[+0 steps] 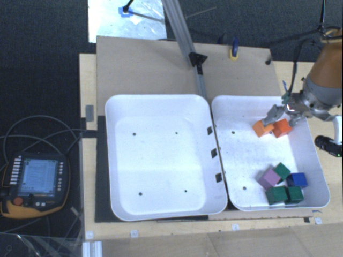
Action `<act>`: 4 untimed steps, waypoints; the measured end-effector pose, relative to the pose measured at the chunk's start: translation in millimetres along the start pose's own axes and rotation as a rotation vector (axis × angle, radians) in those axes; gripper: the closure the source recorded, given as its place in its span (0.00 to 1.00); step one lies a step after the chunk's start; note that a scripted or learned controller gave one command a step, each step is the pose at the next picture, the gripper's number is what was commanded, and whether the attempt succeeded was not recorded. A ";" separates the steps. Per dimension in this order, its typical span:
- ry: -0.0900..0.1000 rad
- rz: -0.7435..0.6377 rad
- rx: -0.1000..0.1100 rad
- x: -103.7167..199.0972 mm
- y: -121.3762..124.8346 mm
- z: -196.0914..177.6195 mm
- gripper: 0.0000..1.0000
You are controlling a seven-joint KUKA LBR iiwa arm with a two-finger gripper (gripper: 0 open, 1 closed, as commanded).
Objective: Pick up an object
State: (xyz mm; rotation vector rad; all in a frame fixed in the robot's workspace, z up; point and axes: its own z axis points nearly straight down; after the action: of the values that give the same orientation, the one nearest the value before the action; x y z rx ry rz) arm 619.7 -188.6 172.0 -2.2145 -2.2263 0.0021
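Two orange blocks lie in the upper part of the right bin (236, 159): one (261, 128) to the left and one (282, 128) to the right, close together. My gripper (283, 115) hangs just above them, its grey fingers spread apart, open, with nothing between them. The left finger (274, 112) points toward the gap between the two blocks. The grey arm with its orange band (328, 71) comes in from the right edge.
A cluster sits in the right bin's near right corner: a purple block (268, 178), a green block (282, 170), a blue block (296, 180) and two dark green blocks (284, 195). The left bin (161, 154) stands alongside. A slanted metal pole (182, 25) crosses the back.
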 end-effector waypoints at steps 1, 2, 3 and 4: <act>-0.002 -0.001 -0.005 3.8 11.0 50.9 0.00; -0.003 -0.004 -0.011 3.3 12.7 36.4 1.00; -0.002 0.000 -0.007 0.9 15.0 -7.4 1.00; -0.002 0.000 -0.008 3.9 12.4 -52.8 1.00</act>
State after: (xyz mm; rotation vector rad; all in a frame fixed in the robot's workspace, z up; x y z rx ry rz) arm 632.2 -184.6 224.8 -2.2195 -2.2314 -0.0051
